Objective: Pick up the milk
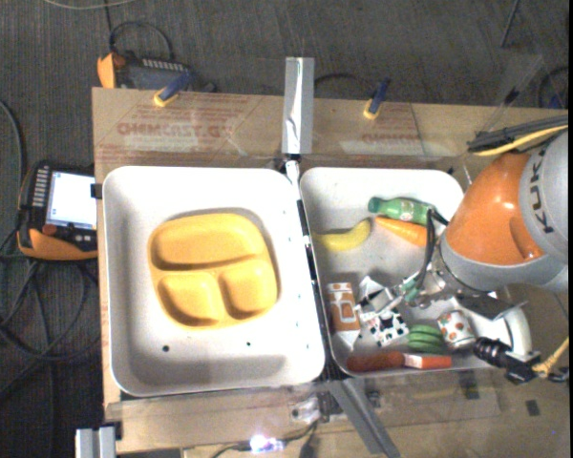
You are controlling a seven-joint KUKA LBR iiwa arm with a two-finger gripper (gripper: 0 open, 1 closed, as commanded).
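Left bin (124,256): a yellow divided tray (215,265), three compartments, lies near its middle. Nothing else in it.

Right bin (315,256): cluttered. The milk (343,306) is a small orange-and-white carton lying flat near the bin's left wall, long axis running roughly up and down the view, slightly tilted. Which end is the top cannot be made out (print on its face is too small to read).

Just right of the milk: a small black-and-white patterned box (390,328), touching or nearly touching a green vegetable (422,338). Below these, along the bin's near wall, a red-and-white item (401,361) lies lengthwise. Toward the far side: a banana (347,239), a green bottle (401,205) on its side, and a carrot (406,229) just beside it.

The arm (506,227) comes over the bin's right half, orange band uppermost. Gripper (408,294) hangs low among the clutter, right of the milk and apart from it, above the patterned box. Cannot tell how it is set, nor whether it has anything.

Writing: "KUKA" partly legible on the arm's grey casing; faint red print on the cardboard (172,127) behind the bins, unreadable.
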